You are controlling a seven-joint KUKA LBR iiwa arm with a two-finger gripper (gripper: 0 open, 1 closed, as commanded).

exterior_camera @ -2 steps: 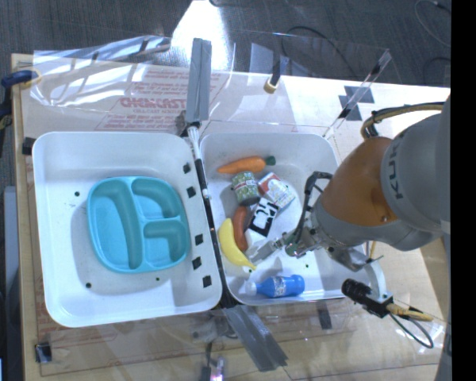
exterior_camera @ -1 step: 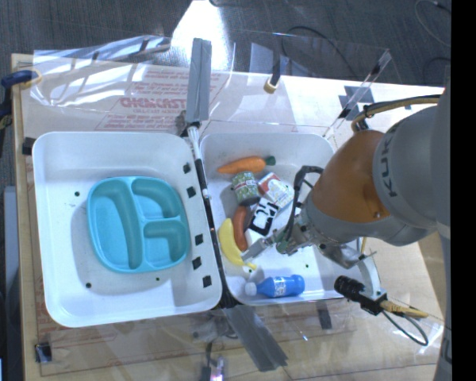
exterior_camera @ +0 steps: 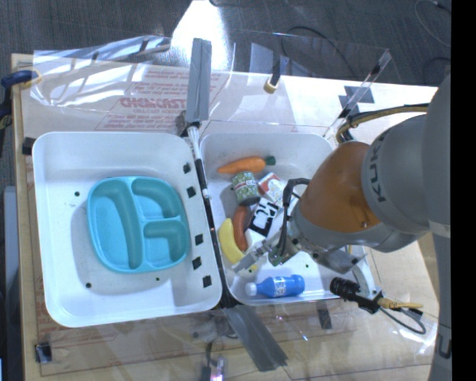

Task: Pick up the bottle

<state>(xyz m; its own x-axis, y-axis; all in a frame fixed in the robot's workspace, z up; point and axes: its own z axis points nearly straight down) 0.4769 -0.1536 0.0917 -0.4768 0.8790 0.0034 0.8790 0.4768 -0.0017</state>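
Overhead view of the bench with two white bins. The bottle (exterior_camera: 277, 286), clear with a blue label and white cap, lies on its side near the front wall of the right bin (exterior_camera: 317, 145), cap toward the divider. The gripper (exterior_camera: 263, 252) hangs just above and behind it, over a pile comprising a banana (exterior_camera: 228, 243), a sausage (exterior_camera: 239, 225), a carrot (exterior_camera: 242, 165), a small can (exterior_camera: 244, 186) and a black-and-white box (exterior_camera: 262, 213); whether its jaws are open or closed cannot be told, as the wrist hides them. Likely risks: a round, smooth bottle may roll or slip from the grasp, and a descent slightly off could catch the banana instead or strike the bin wall. The left bin (exterior_camera: 55, 165) holds a blue tray (exterior_camera: 139, 223). The bins rest on a bench under clear plastic sheeting (exterior_camera: 103, 58), on dark carpet (exterior_camera: 79, 6), with cables at the right.
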